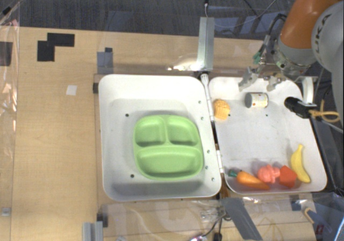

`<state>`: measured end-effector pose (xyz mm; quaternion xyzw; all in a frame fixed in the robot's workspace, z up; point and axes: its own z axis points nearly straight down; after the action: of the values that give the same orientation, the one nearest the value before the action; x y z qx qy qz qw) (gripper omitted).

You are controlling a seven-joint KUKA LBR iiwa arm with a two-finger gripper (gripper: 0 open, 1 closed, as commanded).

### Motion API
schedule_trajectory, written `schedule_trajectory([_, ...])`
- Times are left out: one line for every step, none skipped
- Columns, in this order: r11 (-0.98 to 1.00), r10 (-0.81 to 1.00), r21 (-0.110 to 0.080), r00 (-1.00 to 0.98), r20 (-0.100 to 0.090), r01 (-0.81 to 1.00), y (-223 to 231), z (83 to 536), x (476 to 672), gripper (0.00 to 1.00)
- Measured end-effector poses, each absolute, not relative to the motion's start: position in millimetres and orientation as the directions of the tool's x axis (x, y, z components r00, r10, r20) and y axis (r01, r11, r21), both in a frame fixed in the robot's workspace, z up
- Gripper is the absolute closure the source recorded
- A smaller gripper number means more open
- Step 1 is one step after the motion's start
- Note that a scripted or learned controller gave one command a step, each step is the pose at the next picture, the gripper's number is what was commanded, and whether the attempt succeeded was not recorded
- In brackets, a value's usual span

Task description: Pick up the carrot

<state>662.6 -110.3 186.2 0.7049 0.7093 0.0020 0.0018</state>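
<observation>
The carrot (251,179) lies on its side along the near edge of the right bin (269,137), close to that bin's near-left corner, its green stub pointing toward the divider between the two bins. It looks to have settled against the bin's raised lip, where the sloping wall would stop a rolling thing. Just beside it along the same edge sit a pink toy (268,173), a red fruit (288,176) and a banana (299,163) — the pink one touching or nearly touching the carrot's thick end, so the cluster is crowded there.

The claw (262,80) hangs at the opposite, far edge of the right bin, near its far-right corner, where the arm reaches in. Its fingers (248,80) are spread apart with nothing between them. Just below them a small white cylinder (257,100) lies on its side, and a yellow lump (221,108) rests against the bin's left wall.

So the carrot is well apart from the claw — across the whole depth of the bin, and somewhat to the left. The left bin (115,127) holds a green divided tray (167,147) at its middle, no part of this job. My judgement: the approach has not yet begun, and the lip beside the carrot may hamper one finger.
</observation>
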Motion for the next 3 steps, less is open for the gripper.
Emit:
schedule_trajectory([0.027, 1.000, 0.006, -0.027, 0.000, 1.000, -62, 186, 616.2, 0.00])
schedule_trajectory([0.014, 1.000, 0.004, -0.014, 0.000, 1.000, -75, 185, 518.0, 0.00])
schedule_trajectory([0.001, 1.000, 0.003, -0.001, 0.001, 1.000, -50, 185, 502.8, 0.00])
